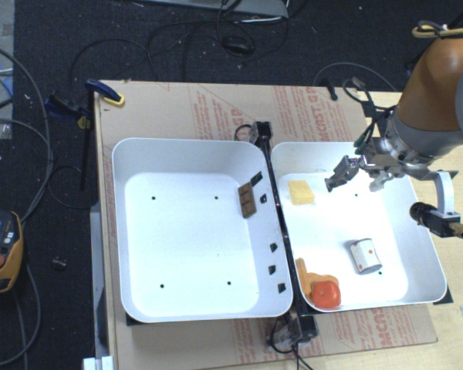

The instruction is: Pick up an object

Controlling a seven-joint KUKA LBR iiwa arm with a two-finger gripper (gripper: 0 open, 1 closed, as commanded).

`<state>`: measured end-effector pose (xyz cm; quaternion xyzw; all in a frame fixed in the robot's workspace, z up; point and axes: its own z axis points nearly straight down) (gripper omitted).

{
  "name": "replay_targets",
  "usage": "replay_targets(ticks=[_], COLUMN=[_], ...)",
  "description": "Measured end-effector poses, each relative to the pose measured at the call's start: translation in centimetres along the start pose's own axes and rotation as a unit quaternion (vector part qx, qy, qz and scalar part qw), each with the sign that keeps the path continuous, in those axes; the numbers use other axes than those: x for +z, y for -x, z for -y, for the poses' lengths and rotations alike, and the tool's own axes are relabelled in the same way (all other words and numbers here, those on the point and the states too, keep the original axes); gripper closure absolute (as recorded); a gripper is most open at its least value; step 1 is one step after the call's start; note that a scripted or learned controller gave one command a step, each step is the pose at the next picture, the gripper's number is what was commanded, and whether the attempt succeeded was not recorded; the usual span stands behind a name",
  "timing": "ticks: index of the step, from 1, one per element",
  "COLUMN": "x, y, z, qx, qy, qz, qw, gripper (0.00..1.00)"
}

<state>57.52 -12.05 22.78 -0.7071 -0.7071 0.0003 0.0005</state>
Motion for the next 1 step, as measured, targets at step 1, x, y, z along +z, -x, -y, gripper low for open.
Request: replay_targets(ticks=[1], x=[3.36], y=[2.3], z=[-4.23], qx=[0.0], qy=[-0.001], qz=[0.0], qw=[1.0], gripper=[0.0])
